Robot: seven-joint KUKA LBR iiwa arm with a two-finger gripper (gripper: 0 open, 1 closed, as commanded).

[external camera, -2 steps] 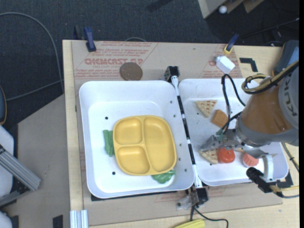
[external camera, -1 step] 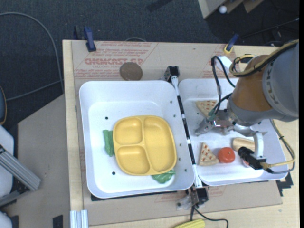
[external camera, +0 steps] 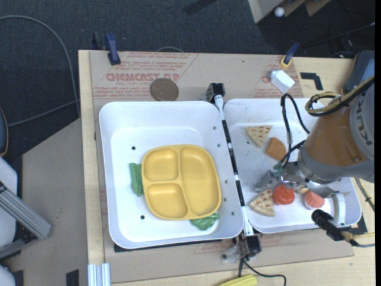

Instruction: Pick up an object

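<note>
My gripper [external camera: 275, 180] hangs low in the right bin [external camera: 292, 224], at the end of the grey and orange arm reaching in from the right. Just beneath and in front of it lies a red tomato-like toy [external camera: 284, 195], very close to the gripper or touching it. A pizza slice [external camera: 262, 203] lies to the tomato's left, and a red and white piece [external camera: 314, 201] to its right. Further back in the same bin are a second pizza slice [external camera: 259, 134] and an orange-brown chunk [external camera: 275, 148]. Nothing is seen lifted.
The left bin [external camera: 119, 130] holds a yellow divided plate [external camera: 180, 180], with a green leaf [external camera: 136, 178] at its left edge and another green piece [external camera: 205, 222] under its front edge. A brown disc [external camera: 164, 90] lies on the bench behind the bins. A black cable loops above the arm.
</note>
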